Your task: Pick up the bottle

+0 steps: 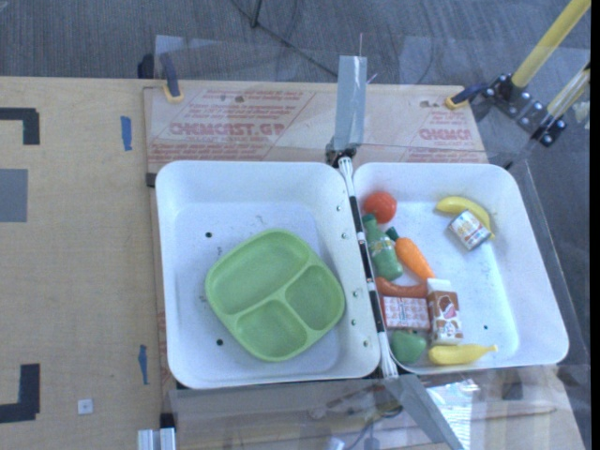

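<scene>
Claw state couldn't be told; small green plastic bottle (pixel 382 251) lay in view-right shallow white bin (pixel 525 279), hard by its view-left wall, long axis along that wall, orange toy carrot (pixel 413 257) just beside.

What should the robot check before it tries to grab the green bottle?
1. Bottle in the right bin: ok.
2. Bottle lying free: not ok, tomato and carrot crowd it.
3. Room beside the divider wall: not ok, the bottle lies close to it.
4. Top of bottle uncovered: ok.
5. Left bin's green plate out of the way: ok.
6. End effector ready: cannot tell.
</scene>
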You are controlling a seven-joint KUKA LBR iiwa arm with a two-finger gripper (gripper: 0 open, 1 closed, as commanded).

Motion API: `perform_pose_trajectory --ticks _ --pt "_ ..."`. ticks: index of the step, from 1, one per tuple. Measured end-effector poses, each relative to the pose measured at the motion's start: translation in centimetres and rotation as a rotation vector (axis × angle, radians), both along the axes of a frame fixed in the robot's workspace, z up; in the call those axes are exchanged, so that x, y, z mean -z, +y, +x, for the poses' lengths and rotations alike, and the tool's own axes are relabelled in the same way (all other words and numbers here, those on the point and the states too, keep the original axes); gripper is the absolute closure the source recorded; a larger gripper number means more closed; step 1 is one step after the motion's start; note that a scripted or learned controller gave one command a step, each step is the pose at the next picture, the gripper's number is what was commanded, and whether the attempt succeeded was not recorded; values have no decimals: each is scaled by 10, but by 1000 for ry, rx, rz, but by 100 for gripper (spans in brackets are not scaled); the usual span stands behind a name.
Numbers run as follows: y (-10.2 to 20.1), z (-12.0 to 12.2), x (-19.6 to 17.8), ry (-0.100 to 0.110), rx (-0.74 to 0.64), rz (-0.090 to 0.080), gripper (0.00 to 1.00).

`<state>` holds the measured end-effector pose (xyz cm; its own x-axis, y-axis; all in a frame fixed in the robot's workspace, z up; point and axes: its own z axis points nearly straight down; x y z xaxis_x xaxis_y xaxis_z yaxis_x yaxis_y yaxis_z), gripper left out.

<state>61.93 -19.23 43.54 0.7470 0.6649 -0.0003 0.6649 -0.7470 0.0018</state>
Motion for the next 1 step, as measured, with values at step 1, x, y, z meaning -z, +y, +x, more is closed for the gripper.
perform_pose_trajectory --ticks 1 --pt "14 27 0 0 132 0 100"
